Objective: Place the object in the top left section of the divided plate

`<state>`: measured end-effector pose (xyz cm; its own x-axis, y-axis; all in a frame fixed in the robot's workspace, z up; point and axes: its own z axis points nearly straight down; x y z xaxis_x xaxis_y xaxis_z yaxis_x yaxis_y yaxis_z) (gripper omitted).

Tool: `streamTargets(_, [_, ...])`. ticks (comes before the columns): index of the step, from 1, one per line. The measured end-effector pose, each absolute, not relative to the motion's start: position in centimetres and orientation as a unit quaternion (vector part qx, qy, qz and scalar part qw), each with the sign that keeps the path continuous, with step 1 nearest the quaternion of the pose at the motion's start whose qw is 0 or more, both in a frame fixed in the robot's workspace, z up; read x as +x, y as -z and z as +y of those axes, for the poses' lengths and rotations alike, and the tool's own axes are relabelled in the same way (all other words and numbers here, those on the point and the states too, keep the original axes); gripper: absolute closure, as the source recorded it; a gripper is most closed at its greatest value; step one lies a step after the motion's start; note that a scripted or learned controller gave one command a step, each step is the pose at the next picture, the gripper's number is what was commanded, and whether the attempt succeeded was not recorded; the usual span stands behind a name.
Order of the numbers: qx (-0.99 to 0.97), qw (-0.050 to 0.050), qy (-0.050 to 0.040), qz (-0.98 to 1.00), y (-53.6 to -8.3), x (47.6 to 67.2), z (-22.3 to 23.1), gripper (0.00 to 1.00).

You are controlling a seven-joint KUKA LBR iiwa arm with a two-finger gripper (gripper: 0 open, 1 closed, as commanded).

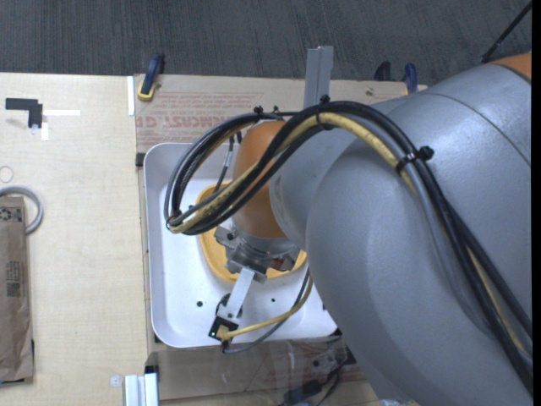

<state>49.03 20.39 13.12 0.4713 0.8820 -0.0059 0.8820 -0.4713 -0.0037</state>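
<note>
A yellow divided plate (210, 245) lies in the white bin (169, 227), and my wrist covers most of it. Only its left rim and a sliver at the right (293, 264) show, so its sections are hidden. A small reddish patch (275, 266) peeks out at the plate's right edge under the wrist; I cannot tell what it is. My gripper (252, 260) hangs straight over the plate, below the orange band (254, 176). A slim grey bracket (230, 307) with a yellow cable slants down-left from it over the bin floor.
The grey arm (423, 244) hides the right half of the bench. Black and yellow cables (190, 184) loop over the bin's upper left. Brown cardboard (203, 112) lies behind the bin, with a blue clamp (151, 74) and a metal post (319, 70). A brown bag (13, 286) lies far left.
</note>
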Motion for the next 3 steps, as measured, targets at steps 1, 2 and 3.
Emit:
streamTargets(1, [-0.925,0.000,-0.0021,-0.380,-13.2,51.0,13.1,1.00])
streamTargets(2, [-0.975,0.000,-0.0011,-0.223,-9.2,54.3,15.0,1.00])
streamTargets(3, [-0.974,-0.001,-0.0035,-0.228,-9.1,52.6,22.6,1.00])
